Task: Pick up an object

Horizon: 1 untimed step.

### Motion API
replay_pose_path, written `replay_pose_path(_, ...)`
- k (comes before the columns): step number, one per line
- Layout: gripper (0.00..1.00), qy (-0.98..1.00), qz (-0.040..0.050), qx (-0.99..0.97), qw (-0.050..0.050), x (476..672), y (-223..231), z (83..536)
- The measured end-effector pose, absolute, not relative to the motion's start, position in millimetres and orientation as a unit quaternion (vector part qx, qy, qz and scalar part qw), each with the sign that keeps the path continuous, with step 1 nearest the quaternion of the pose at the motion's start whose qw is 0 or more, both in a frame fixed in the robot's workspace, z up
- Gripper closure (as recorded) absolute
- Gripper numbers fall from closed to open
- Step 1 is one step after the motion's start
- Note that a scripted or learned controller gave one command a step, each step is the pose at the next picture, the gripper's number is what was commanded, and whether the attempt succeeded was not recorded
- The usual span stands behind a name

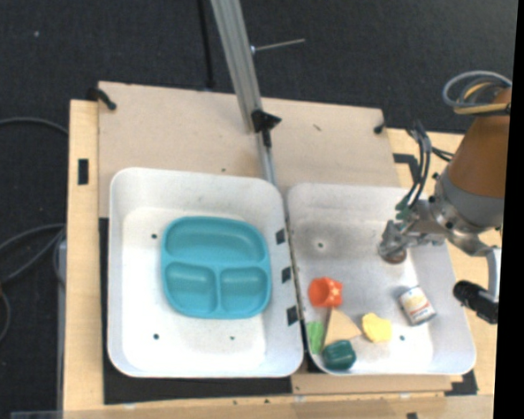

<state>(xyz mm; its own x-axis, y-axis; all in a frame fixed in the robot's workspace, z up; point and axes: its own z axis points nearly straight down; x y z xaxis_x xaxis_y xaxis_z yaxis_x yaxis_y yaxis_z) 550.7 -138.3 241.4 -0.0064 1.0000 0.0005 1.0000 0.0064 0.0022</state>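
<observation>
While our gripper (393, 249) hangs over the right bin (350, 218), state impossible to tell, we see the small white can (415, 305) lying just beside it, toward the front.

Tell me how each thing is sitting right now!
Teal tray: flat in the left bin, nothing on it.
Orange toy: lying in the right bin.
Yellow toy: lying loose.
Small can: tipped on its side.
Gripper: low over the right bin.
</observation>
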Motion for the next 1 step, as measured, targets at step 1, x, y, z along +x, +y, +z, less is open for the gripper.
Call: replay_pose_path(1, 1.0, 0.71, 0.001, 0.704, 0.0, 566.2, -78.8, 235.5)
